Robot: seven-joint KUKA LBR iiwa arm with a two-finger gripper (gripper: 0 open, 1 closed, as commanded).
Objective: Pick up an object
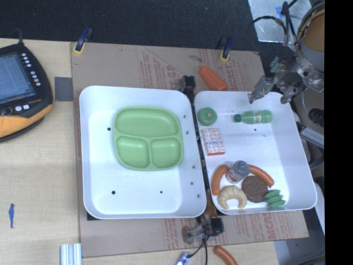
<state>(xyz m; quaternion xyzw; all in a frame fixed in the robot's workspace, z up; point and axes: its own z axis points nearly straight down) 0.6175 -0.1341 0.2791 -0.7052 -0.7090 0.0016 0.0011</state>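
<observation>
Pale wood bench (33, 170) carries a brown cardboard sheet (138, 65), and on that sit two shallow white bins side by side. Far off to the left of the jaws lies a handheld control pendant (16, 90) with an orange underside. Next comes the left bin (99, 192), holding a green divided plate (148, 138). The right bin (292, 164) holds most of the clutter: a round green piece (207, 115) and a small red-and-white packet (213, 141) toward its left side, and a heap of toy food (245, 186) at its near edge, well below the jaws. Outside the bin, an orange carrot-like toy (212, 79) lies on the cardboard. A small green bottle (253, 117) lies on its side just below the gripper (271, 91), apart from it. The jaws stand spread wide over the bin's far edge, with nothing between them.
</observation>
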